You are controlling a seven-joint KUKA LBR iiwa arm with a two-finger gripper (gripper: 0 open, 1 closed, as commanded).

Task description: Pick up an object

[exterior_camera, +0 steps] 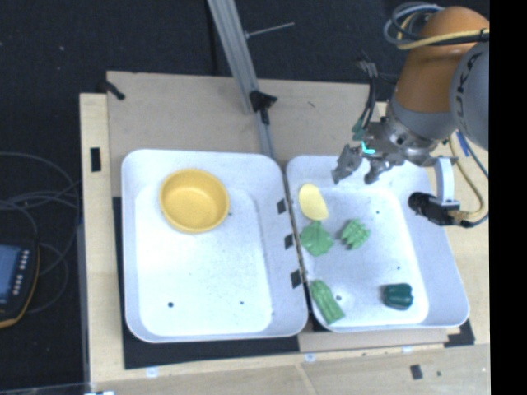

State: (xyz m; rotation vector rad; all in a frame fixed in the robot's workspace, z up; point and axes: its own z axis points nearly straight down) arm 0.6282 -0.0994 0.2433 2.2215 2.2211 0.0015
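Camera view: claw fingers apart, nothing btwn, above speckled white bin w/ ridged green pieces.

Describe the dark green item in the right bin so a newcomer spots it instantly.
Start at the right bin, the one the arm reaches over. Go to its near right corner, far from the gripper. The dark green object sits there alone, squat and deep green, while the other green pieces are lighter and cluster toward the bins' divider.

Grey arm, orange band, cables
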